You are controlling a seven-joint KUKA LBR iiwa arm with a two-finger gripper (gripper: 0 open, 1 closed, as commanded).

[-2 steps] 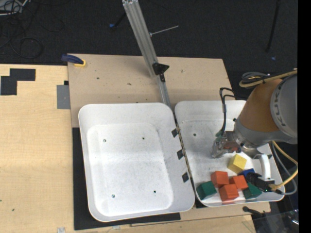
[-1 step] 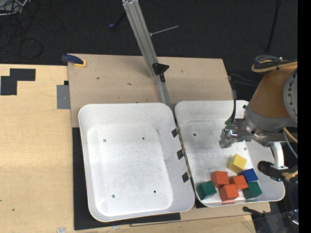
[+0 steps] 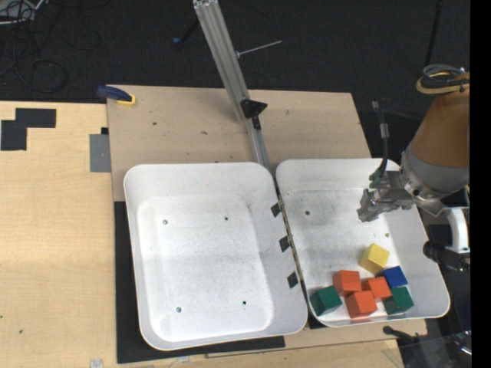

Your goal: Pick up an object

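Observation:
Several small blocks lie in the right bin (image 3: 322, 182), clustered at its near right corner. A yellow block (image 3: 376, 257) sits a little apart at the top of the cluster. Below it are a blue block (image 3: 395, 276), three orange blocks (image 3: 347, 280) (image 3: 377, 287) (image 3: 360, 303) and two green blocks (image 3: 326, 299) (image 3: 399, 300). My gripper (image 3: 370, 208) hangs over the right side of that bin, above and slightly behind the yellow block, with nothing visible between its fingers.
The left bin (image 3: 153, 182) stands beside the right one, with black clips (image 3: 285, 244) along their shared edge. A slanted metal rail (image 3: 226, 60) rises behind the bins. The arm's orange band (image 3: 449, 133) enters from the right.

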